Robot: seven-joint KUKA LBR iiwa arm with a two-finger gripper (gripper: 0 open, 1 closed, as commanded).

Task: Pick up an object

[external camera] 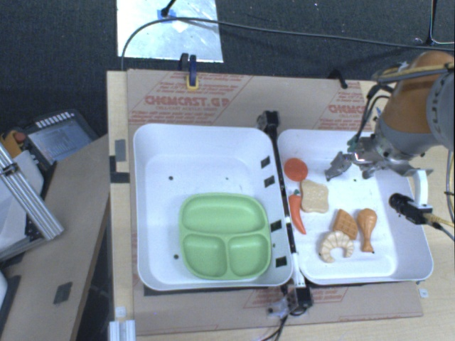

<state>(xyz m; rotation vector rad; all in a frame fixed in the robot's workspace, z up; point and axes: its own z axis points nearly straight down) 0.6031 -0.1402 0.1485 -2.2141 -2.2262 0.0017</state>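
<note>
Camera view had my gripper (350, 163) above the right bin (405, 261), whether spread or closed I couldn't tell; with the bread slice (314, 196) touching the carrot (296, 213), I risked nudging both

The counter (85, 190) is pale tan and carries a brown cardboard sheet (234, 94) printed with red lettering. Two shallow white bins sit side by side on that sheet, touching along a black central seam: the left bin (153, 151) and the right bin (313, 137). A yellow-and-black clamp (190, 73) grips the far edge of the cardboard. At the counter's left end lie a ribbed aluminium bar (28, 197) and a dark box with a grey screen (60, 142). A small dark square tag (62, 293) lies near the front left.
</note>
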